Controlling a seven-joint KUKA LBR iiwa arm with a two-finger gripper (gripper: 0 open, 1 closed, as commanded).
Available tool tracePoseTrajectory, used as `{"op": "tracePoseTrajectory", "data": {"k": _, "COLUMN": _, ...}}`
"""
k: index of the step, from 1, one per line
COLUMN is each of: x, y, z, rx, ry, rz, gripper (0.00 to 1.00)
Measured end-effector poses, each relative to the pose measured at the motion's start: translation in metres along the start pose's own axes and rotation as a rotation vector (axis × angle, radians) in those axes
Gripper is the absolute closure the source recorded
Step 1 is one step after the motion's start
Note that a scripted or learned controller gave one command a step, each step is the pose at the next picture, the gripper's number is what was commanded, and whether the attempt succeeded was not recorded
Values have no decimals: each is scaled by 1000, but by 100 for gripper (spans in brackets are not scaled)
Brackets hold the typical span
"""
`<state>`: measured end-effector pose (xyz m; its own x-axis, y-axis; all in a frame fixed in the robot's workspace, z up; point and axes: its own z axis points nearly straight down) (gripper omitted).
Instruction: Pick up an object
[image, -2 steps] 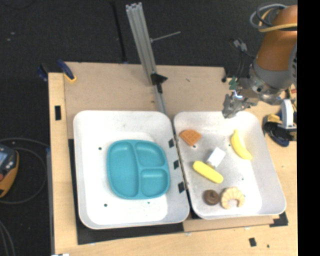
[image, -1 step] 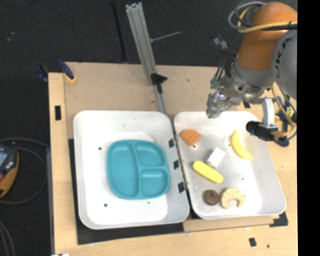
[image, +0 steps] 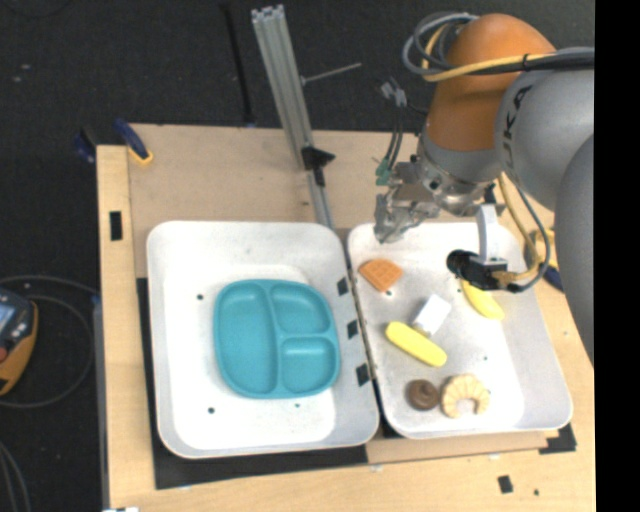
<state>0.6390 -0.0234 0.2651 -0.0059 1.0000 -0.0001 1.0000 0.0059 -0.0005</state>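
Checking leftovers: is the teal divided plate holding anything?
Empty. The teal divided plate in the left bin shows three bare compartments.

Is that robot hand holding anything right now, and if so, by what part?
Nothing is held. The hand hangs above the far edge of the right bin, with no object between its fingers; the orange waffle piece lies just below it.
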Motion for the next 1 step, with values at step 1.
{"op": "tracePoseTrajectory", "data": {"k": 1, "x": 54, "y": -1, "z": -5, "rx": -2, "ry": 1, "rz": -2, "gripper": 100}}
